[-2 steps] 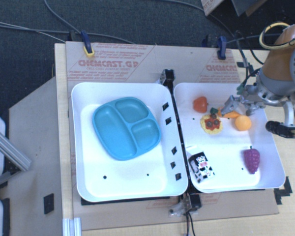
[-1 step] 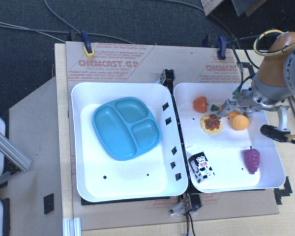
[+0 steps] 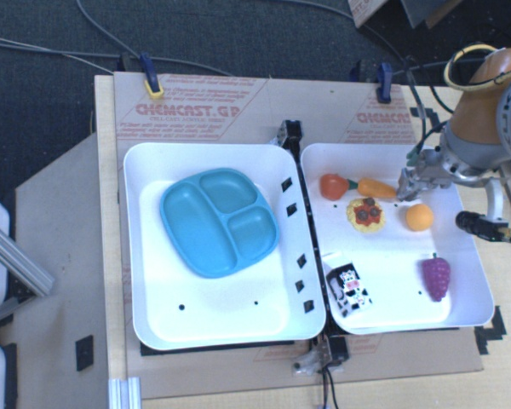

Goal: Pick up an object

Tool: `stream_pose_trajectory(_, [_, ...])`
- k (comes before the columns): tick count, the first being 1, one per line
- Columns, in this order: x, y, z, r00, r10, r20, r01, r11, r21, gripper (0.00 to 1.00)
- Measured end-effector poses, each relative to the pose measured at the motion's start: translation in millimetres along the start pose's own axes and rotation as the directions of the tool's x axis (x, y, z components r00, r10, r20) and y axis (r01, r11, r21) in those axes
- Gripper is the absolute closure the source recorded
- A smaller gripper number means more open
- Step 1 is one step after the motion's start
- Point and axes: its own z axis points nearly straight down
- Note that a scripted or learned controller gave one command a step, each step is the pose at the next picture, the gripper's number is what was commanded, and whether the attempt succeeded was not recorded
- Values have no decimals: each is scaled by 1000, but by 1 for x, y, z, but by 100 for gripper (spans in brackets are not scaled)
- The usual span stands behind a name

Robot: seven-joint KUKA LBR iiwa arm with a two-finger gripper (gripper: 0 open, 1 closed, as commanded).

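The right bin [image 3: 468, 309] holds a red tomato [image 3: 332, 186], an orange carrot [image 3: 376, 188], a small pizza toy [image 3: 365, 214], an orange ball [image 3: 419, 218], a purple grape bunch [image 3: 436, 277] and a black-and-white cow toy [image 3: 350, 288]. My gripper [image 3: 411, 187] hangs low over the bin's upper right part, just right of the carrot's end and just above the orange ball. Nothing shows between its fingers from here.
The left bin [image 3: 145, 228] holds a blue divided plate [image 3: 220, 221]. Black clips run along the wall between the two bins. Blue clamps [image 3: 152, 79] hold the cardboard sheet at the back. The arm's body and cables crowd the right bin's right side.
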Motion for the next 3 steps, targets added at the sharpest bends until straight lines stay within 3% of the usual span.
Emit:
stream_pose_trajectory(2, [-7,18,-121,1000,0,-4,0,1000,2,100])
stream_pose_trajectory(3, [-7,18,-128,1000,0,-5,0,1000,7,100])
